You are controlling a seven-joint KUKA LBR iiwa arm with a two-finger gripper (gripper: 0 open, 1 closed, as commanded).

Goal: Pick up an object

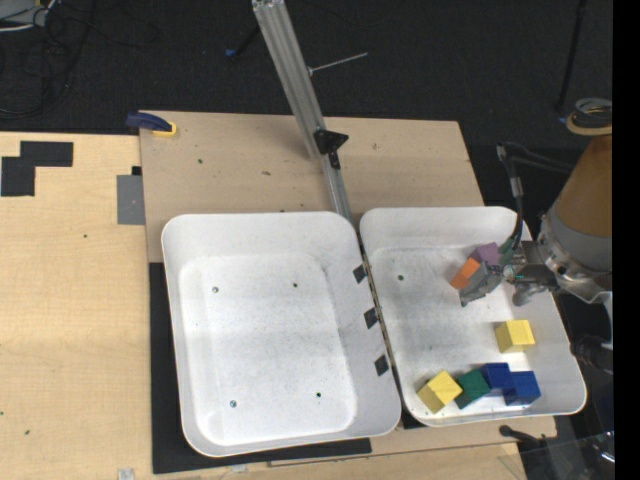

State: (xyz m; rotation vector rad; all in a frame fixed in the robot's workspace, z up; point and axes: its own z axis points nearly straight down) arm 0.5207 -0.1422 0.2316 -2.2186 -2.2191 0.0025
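Claw (478, 286) sits low inside the right bin (420, 236), in that bin's upper right part, reaching in from the arm (590, 208) at the bin's right rim. I cannot tell from here whether it is wide, narrow or closed on anything; its dark grey tip blurs into the blocks around it. An orange block (464, 271) lies right against the tip on its left, and a purple block (487, 254) sits just above, touching or nearly touching the orange one. I see neither clearly between the tips, so I count nothing as held.

Below the claw, toward the bin's right side, a yellow cube (515, 334) stands alone, apart from the rest. Along the bin's lower rim a cluster crowds together: a second yellow block (438, 391) at the left, a green block (470, 386) beside it, then a blue block (510, 382) at the right, all touching or nearly so.

The rest of the right bin's floor, left of the claw, is bare white. The left bin (200, 238) adjoins the right bin along black clips (371, 316). A metal rail (297, 78) slants up from behind the right bin's upper left corner, well clear of the claw.
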